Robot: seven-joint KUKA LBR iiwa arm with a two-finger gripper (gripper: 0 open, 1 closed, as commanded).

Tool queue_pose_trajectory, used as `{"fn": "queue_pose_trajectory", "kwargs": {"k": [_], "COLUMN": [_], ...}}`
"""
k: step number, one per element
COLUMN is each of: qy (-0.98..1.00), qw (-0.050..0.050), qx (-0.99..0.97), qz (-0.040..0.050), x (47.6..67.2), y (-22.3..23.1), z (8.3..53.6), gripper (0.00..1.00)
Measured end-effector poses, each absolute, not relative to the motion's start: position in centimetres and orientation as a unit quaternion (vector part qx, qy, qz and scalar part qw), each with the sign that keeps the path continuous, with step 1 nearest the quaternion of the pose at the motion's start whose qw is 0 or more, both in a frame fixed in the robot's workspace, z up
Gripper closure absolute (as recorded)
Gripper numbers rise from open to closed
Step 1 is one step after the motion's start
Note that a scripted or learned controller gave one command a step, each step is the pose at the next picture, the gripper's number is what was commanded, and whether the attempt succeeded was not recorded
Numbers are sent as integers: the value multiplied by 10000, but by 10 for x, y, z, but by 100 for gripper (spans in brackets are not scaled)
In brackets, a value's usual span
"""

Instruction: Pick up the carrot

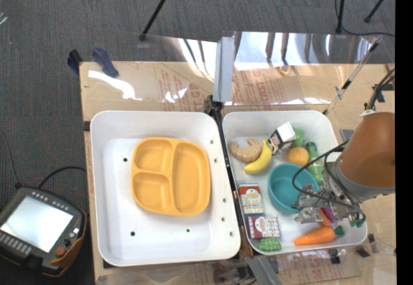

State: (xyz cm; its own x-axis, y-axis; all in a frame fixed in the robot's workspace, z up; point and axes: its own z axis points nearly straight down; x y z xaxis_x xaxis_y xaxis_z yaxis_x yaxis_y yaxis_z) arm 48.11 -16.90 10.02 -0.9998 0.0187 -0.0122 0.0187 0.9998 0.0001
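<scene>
Carrot, orange plastic with a green tip [316, 236], lies lengthwise along the right bin's [245, 124] near edge, just below my claw [321, 211]; its grip I cannot tell, probably empty.

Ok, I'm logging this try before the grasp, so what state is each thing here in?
carrot: lying flat in the right bin, near its front corner, not lifted.
tool: low over the right bin, just above the carrot.
teal bowl: upright, beside the tool.
banana: lying against the croissant.
yellow divided plate: flat in the left bin.
</scene>
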Motion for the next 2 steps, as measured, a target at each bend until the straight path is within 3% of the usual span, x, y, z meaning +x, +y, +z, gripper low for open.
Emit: {"fn": "queue_pose_trajectory", "kwargs": {"k": [1,2], "qy": [9939,9802], "qw": [8,16], "qx": [1101,1982], "qz": [5,2], "x": [500,478], "y": [-177,-159], "z": [166,265], "gripper": [100,100]}}
